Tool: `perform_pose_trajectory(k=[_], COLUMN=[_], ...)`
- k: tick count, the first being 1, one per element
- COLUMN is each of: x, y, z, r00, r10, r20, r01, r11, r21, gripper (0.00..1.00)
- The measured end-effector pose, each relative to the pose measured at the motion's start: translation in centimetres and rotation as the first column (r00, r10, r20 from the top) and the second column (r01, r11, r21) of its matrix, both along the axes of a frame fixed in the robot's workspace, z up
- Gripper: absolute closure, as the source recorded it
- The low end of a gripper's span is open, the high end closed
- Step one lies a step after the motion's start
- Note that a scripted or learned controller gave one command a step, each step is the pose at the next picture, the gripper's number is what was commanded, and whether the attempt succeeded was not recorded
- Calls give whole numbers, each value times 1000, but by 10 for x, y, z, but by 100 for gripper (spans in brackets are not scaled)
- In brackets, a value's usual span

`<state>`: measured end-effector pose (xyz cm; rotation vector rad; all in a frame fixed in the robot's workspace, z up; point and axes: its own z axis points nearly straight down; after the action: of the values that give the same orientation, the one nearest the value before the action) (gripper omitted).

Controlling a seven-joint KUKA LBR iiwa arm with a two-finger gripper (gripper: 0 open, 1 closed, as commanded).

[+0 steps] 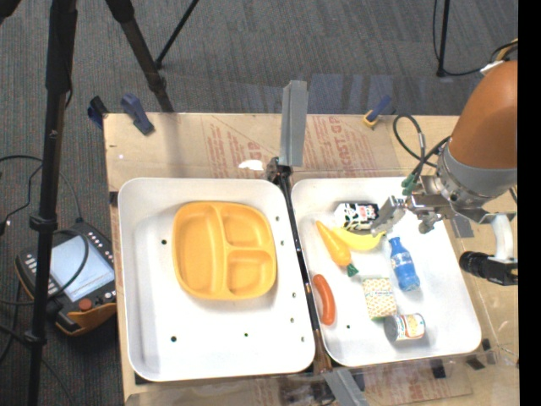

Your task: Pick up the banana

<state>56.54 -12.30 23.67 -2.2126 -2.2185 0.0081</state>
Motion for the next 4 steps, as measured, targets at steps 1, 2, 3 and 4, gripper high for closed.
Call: perform_pose_trajectory(k=[1,2,3,4], x=[37,46,2,-42], y=[-21,-31,7,14], z=[-48,-154,-75,-109], r00=[975,936,956,922], r10=[-223,-352,-293,-386], r20=[1,2,4,3], r01=[223,352,293,386], r11=[975,936,956,922], r21=[-2,-3,-1,-2], gripper=[0,0,0,0])
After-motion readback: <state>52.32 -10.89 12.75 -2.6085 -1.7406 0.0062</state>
